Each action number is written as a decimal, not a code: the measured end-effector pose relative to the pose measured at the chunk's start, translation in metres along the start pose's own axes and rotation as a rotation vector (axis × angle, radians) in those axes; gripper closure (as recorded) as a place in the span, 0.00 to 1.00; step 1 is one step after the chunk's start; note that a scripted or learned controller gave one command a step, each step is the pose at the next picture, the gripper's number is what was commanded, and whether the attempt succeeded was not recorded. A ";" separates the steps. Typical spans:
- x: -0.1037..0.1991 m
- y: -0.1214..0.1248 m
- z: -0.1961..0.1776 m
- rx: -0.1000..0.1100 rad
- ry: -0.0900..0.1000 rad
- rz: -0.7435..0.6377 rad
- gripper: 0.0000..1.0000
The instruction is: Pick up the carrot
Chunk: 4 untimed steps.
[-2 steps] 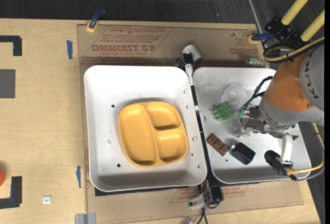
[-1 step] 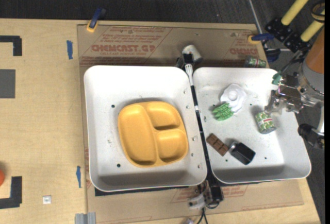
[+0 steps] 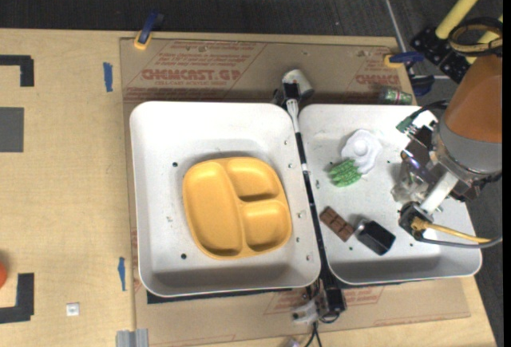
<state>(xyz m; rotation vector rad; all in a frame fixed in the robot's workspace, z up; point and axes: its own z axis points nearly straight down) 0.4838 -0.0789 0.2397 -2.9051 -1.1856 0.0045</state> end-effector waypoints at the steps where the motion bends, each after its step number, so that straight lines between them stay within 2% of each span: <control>1: 0.045 -0.052 0.056 0.000 0.000 0.179 1.00; 2: 0.049 -0.056 0.037 -0.003 0.002 0.536 1.00; 3: 0.095 -0.104 0.010 -0.004 0.003 0.571 1.00; 4: 0.115 -0.124 -0.006 -0.005 0.003 0.573 1.00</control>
